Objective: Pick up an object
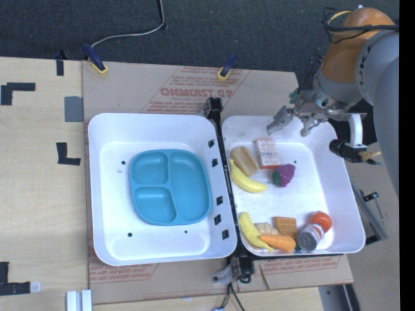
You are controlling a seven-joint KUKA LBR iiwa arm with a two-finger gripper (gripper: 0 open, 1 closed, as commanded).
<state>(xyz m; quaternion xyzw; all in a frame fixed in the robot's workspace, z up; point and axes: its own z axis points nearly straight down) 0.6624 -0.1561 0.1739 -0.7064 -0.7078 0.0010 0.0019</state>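
Clustered toy foods, a carrot (280, 242) and banana (247, 179) among them, are lying in the right bin (337, 173) awaiting picking, while the gripper (293, 122) is hovering wide open and empty over its far edge.

Tray (170, 186) in left bin (104, 141)

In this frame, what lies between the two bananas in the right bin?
In the camera view, bare white bin floor separates the upper banana from the lower banana; nothing sits between them. The gripper hangs open over the far rim.
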